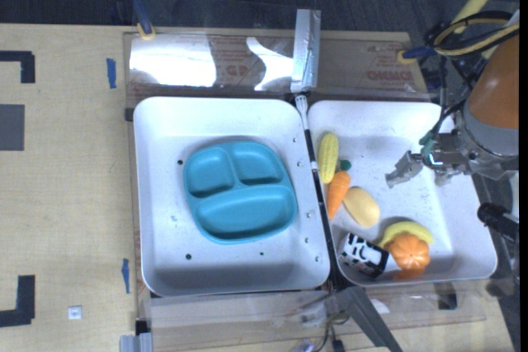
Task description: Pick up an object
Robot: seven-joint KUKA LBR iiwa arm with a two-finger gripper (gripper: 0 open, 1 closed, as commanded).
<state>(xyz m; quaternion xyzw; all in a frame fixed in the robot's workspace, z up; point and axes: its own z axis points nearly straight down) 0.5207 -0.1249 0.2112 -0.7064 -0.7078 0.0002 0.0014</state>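
The gripper [404, 169] hangs over the right bin [375, 115], over bare floor to the right of the corn [328, 157]. Its fingers are small and blurred, so I cannot tell how wide they stand; nothing shows between them. Below the corn lie a carrot [337, 192] and a pale potato-like piece [361, 207]. Further down from the corn sit an orange [410, 253], a banana [406, 230] touching it, and a black-and-white item [364, 252]. Left of the corn, the left bin [157, 177] holds a blue tray [239, 190].

- The cardboard strip [363, 66] behind the bins bears reddish printed lettering, too blurred to read.
- The black-and-white object [364, 254] shows markings, illegible.
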